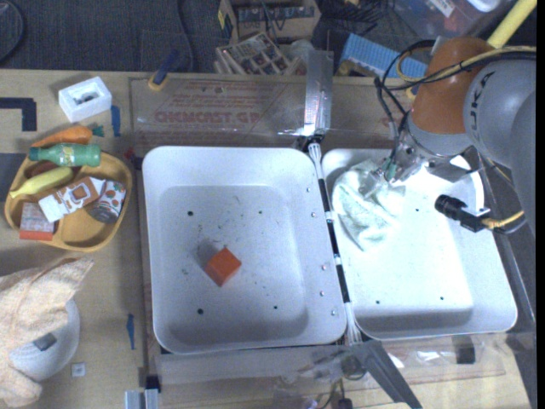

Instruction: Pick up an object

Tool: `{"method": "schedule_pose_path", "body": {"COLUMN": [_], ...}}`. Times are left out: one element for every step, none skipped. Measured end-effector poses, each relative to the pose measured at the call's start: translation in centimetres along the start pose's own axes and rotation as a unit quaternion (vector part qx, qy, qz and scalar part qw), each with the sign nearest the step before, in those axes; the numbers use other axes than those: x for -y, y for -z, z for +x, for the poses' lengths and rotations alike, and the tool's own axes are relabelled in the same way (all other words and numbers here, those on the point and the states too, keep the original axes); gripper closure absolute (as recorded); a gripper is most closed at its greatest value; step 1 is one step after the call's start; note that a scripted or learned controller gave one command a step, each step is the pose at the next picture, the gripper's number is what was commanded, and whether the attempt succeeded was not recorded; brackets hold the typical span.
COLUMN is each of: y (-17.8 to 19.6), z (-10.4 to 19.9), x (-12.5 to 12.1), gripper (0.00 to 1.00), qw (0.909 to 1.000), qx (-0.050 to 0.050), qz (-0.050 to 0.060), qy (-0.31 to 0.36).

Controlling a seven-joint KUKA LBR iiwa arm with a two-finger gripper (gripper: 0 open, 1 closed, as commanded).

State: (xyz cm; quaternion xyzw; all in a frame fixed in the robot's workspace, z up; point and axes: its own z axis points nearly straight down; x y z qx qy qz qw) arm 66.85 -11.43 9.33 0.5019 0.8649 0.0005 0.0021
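An orange block lies alone in the left bin, a little left of its middle. In the right bin a pale, crumpled cloth-like object rests near the upper left corner. My gripper is down at the top edge of that pale object, reaching in from the right under the orange-banded wrist. Its tips are blurred against the white material, so their spacing is unclear.
A black cable connector juts over the right bin beside the arm. A yellow bowl of toy food sits left of the bins, with a cloth below it. Clear plastic sheeting lies behind the left bin.
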Motion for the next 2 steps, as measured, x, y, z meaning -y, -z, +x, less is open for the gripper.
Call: {"method": "schedule_pose_path", "body": {"y": [9.25, 9.27], "z": [3.17, 3.18], "x": [-1.77, -1.79], "gripper": [1.00, 0.00], "qw": [0.9930, 0.9930], "qx": [0.001, 0.001], "qz": [-0.001, -0.001], "qy": [-0.118, -0.118]}}
